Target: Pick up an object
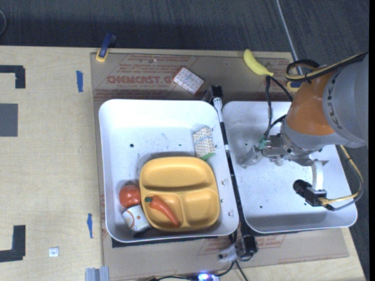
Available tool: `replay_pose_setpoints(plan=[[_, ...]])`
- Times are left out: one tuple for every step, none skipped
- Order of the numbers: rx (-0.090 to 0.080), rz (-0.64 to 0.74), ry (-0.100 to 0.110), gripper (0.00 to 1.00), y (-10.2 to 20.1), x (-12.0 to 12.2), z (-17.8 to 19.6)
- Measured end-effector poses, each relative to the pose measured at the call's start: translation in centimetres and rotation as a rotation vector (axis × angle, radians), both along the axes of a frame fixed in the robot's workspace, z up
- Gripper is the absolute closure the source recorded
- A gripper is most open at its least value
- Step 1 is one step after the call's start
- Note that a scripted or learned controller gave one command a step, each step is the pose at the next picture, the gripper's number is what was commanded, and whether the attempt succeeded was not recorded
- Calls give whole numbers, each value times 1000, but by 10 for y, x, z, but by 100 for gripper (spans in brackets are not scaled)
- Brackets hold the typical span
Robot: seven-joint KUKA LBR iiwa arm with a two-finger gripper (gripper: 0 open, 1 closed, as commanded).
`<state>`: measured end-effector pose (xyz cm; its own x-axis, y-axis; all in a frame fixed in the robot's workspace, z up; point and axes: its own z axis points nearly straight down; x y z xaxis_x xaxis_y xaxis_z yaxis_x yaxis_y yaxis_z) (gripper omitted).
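A pale wood-grain worktop (47, 174) carrying black (12, 78) and blue tape marks (79, 81) stretches beneath a brown cardboard sheet (146, 78) printed in red lettering. Dark grey carpeted floor (176, 10) runs along the far edge, crossed by a thin grey rod (284, 16), under even overhead light.

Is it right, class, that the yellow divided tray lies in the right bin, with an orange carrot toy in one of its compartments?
Not quite. The yellow divided tray lies in the left bin, not the right bin; the camera view shows this. The rest stands: an orange carrot toy rests in one of its compartments.
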<state>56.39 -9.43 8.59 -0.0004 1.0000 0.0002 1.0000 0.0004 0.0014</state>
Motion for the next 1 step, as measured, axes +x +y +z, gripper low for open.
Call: replay_pose_setpoints(plan=[[0, -1, 0, 0, 0, 4, 0]])
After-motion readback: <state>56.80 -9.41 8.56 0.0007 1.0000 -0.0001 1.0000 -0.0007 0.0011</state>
